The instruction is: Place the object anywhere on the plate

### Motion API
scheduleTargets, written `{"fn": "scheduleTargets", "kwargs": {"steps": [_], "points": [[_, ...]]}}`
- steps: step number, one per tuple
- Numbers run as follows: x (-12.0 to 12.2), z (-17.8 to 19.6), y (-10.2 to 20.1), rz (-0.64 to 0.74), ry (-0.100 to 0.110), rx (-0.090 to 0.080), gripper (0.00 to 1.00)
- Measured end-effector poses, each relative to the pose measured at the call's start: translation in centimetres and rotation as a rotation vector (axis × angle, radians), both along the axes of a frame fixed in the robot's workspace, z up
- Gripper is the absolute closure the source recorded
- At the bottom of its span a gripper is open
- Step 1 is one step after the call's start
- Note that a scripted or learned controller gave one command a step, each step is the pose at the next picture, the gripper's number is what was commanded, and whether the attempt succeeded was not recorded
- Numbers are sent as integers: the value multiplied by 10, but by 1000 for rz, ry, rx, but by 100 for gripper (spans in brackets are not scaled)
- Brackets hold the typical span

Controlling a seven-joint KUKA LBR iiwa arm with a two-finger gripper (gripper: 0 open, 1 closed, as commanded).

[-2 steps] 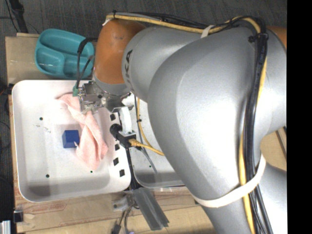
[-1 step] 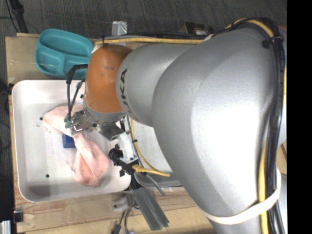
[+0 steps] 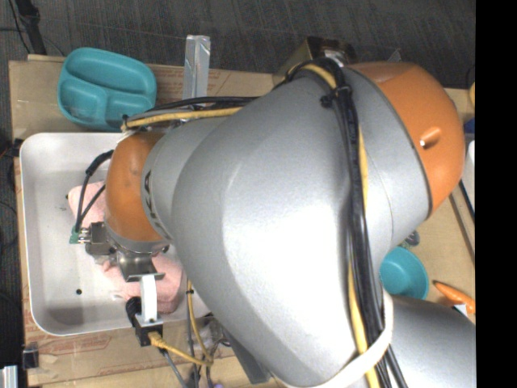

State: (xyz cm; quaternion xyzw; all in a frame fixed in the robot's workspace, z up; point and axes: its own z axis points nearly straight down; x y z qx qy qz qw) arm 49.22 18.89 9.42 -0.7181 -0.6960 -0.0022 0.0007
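Hovering over left white bin (image 3: 40, 217), near middle: claw (image 3: 128, 261), spread or pressed together impossible to tell. Underneath: pink object (image 3: 87, 202). At table (image 3: 242, 83) far-left corner: teal divided plate (image 3: 105, 86).

We see a brown bench (image 3: 32, 83) bearing a shallow white bin (image 3: 28, 217) at nine o'clock. At eleven o'clock, just beyond the bin's far rim, a teal divided plate (image 3: 105, 87) lies on the bench. At four o'clock sits a small teal bowl (image 3: 404, 275), with an orange object (image 3: 454, 293) just beside it.
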Motion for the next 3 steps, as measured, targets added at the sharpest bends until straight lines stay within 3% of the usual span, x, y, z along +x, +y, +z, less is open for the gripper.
{"fn": "scheduleTargets", "kwargs": {"steps": [1, 2, 3], "points": [[47, 58, -4, 176, 7, -5, 100], [24, 80, -35, 504, 6, -4, 100], [10, 99, 3, 493, 3, -5, 100]]}}
